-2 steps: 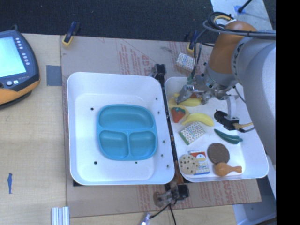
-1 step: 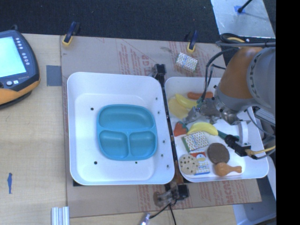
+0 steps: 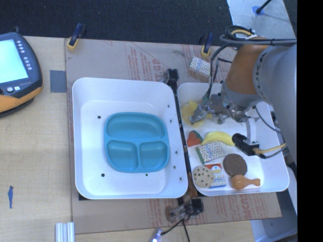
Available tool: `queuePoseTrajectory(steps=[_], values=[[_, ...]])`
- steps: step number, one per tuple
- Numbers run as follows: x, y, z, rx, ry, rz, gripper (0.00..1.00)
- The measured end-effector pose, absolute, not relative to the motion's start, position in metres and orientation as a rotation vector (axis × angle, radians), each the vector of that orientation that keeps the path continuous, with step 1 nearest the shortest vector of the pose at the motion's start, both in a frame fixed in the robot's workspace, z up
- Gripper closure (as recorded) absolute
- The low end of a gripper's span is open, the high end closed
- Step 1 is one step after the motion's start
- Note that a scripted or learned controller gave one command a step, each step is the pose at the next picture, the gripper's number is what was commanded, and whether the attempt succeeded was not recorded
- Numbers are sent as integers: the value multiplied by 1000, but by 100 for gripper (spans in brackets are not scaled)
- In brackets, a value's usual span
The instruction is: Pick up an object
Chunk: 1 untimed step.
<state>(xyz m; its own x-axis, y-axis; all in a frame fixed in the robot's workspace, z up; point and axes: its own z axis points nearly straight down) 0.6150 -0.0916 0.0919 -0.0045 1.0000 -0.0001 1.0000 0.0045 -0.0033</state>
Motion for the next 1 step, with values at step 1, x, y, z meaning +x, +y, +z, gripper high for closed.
queuePoseTrajectory(steps=[1], values=[[568,-95,91,-2213,-2226,6,0]])
